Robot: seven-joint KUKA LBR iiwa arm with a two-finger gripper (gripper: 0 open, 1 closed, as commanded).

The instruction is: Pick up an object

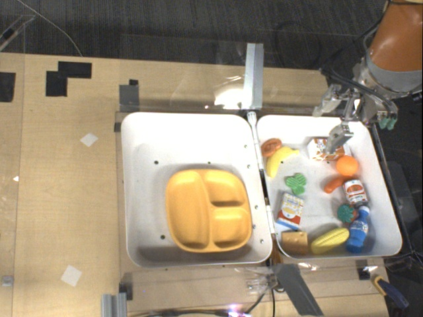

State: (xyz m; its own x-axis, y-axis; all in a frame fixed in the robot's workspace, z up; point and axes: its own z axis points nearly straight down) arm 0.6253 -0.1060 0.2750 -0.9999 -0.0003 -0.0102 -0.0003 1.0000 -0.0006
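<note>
The right bin (pixel 390 197) holds several small items: a white and orange carton (pixel 322 149), an orange ball (pixel 347 166), a yellow fruit (pixel 280 159), a green toy (pixel 295 182), a red-labelled can (pixel 355 192), a red and white packet (pixel 290 210), a yellow banana (pixel 329 240) and a blue bottle (pixel 357 234). My gripper (pixel 340 136) hangs over the bin's back right part, just right of the carton and above the orange ball. I see nothing held in it.
A yellow divided tray (pixel 208 210) lies in the left bin (pixel 142 177). A metal post (pixel 254 78) stands behind the wall between the bins. Bare wooden bench (pixel 59 197) stretches to the left.
</note>
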